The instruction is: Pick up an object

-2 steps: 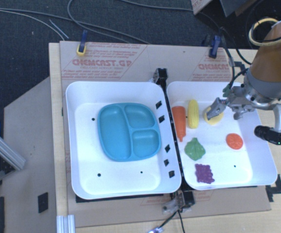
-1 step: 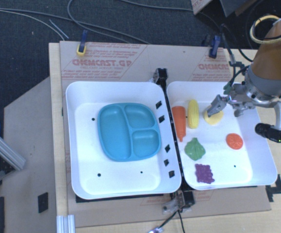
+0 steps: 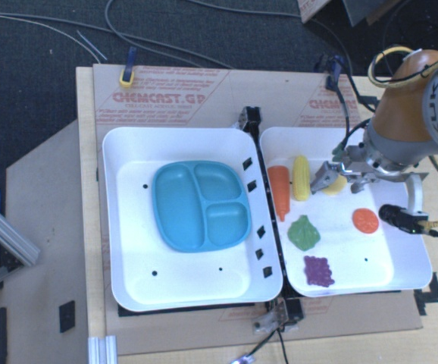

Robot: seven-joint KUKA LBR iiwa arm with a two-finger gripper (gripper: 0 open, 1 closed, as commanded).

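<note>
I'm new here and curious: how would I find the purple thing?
Look in the right white bin, the one holding toy food. The purple grapes lie near its front edge, just below the green broccoli. They are the bin's one purple, knobbly item.

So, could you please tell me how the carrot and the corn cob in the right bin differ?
The carrot is orange and tapers downward; the corn cob is yellow and blunt-ended. The carrot is longer than the corn cob and lies nearer the divider. Both lie lengthwise, side by side, in the right bin.
</note>
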